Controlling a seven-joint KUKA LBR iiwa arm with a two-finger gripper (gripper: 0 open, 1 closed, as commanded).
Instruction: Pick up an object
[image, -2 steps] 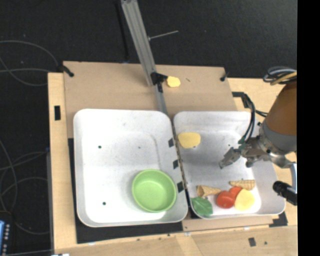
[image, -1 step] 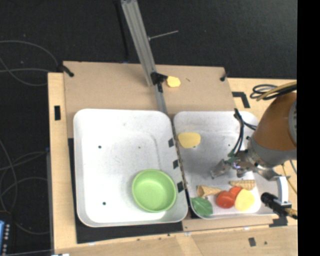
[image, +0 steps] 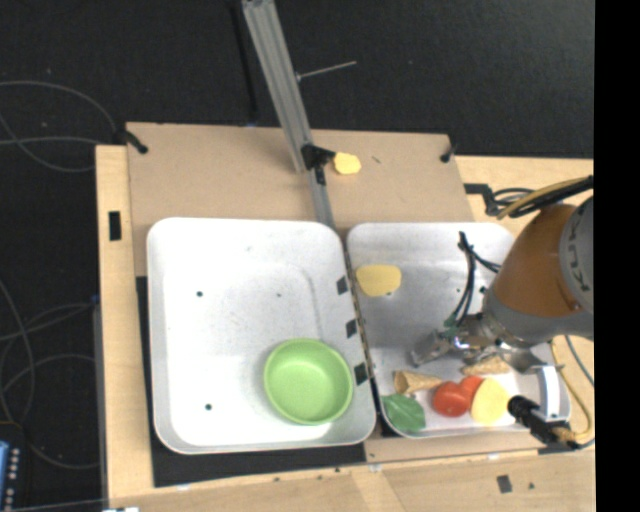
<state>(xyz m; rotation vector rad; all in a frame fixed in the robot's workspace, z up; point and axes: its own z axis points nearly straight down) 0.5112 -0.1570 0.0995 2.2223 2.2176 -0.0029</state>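
Gripper low in right bin — finger spread impossible to tell — just above red object, near green bowl.

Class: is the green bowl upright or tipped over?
Upright: the green bowl shows its open mouth and hollow inside, resting in the left bin.

The arm is grey with a broad orange band above the wrist. Black cables run along it, and a metallic two-finger gripper ends it.
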